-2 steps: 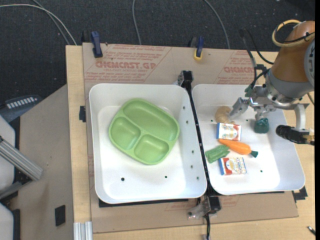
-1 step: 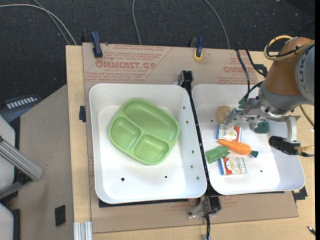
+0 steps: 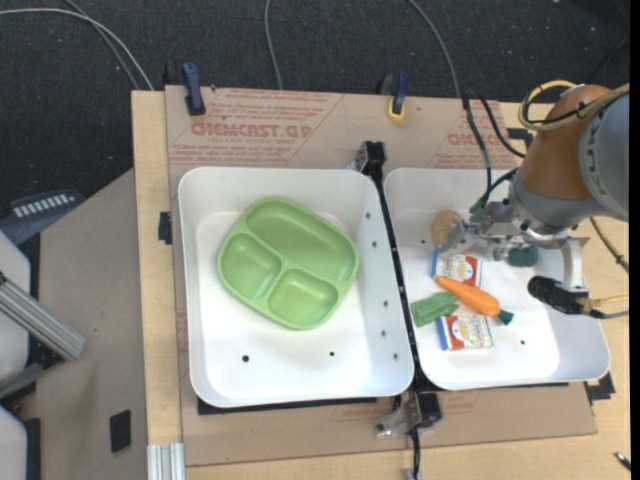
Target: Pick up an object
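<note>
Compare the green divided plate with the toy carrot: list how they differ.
The green plate is broad, flat and pale green, alone in the left bin; the carrot is slim, orange, lying slanted among small items in the right bin. Both lie loose, not between the gripper's fingers.

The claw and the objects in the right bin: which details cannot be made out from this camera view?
- Claw: the arm's wrist sits over it, so whether it is open or shut cannot be told.
- Teal object: partly under the wrist; its shape is unclear.
- Two small cards: print too small to read.
- Tan object: small, identity unclear.
- Green block: one end is covered by the orange carrot.
</note>
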Action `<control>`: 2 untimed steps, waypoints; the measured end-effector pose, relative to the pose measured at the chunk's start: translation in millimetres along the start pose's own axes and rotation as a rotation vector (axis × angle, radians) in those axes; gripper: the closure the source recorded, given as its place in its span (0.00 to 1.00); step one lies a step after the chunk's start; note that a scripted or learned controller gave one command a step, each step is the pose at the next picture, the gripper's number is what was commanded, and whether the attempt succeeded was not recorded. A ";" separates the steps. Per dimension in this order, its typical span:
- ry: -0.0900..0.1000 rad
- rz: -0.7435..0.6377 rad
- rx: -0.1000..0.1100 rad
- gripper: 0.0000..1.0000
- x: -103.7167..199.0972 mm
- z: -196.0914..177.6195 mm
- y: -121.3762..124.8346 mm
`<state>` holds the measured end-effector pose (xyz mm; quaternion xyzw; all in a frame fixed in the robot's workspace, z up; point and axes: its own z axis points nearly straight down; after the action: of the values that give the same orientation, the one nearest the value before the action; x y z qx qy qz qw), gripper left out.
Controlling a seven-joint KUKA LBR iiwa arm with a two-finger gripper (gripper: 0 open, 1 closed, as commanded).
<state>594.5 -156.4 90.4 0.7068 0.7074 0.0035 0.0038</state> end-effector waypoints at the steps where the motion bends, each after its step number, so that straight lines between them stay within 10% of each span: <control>1: 0.000 -0.002 -0.007 1.00 1.3 -12.9 2.5; 2: 0.000 0.000 0.006 1.00 4.4 -55.8 3.3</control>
<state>597.2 -152.0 146.3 0.7069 0.7073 0.0011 0.0016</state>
